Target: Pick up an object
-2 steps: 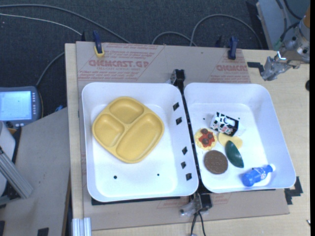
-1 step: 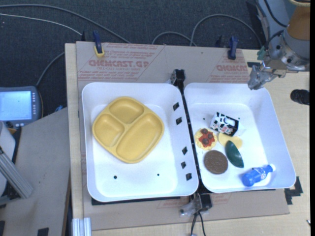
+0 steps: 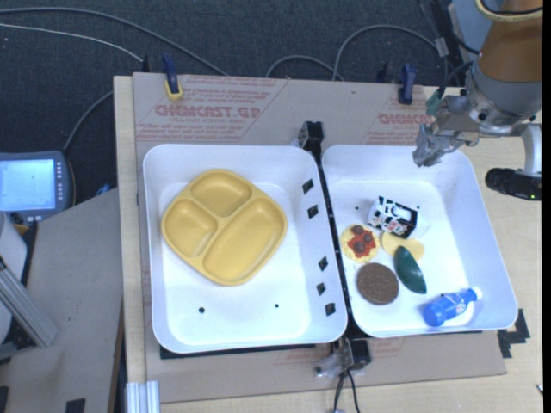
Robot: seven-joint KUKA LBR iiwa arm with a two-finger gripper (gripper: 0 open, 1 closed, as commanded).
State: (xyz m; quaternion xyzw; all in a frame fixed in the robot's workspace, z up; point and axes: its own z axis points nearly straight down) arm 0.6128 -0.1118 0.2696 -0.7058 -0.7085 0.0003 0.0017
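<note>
The right bin holds a black-and-white cow-patterned toy, a small pizza-like disc, a brown round cookie, a yellow piece, a dark green oval and a blue bottle-like toy. My gripper hangs above the bin's far rim, up and to the right of the cow toy, apart from every object. Nothing shows between its fingers.
The left bin bears a yellow three-compartment plate. A black divider with clips runs between the bins. Blue clamps hold the board at the back. A small screen sits at far left. Cables cross the dark floor behind.
</note>
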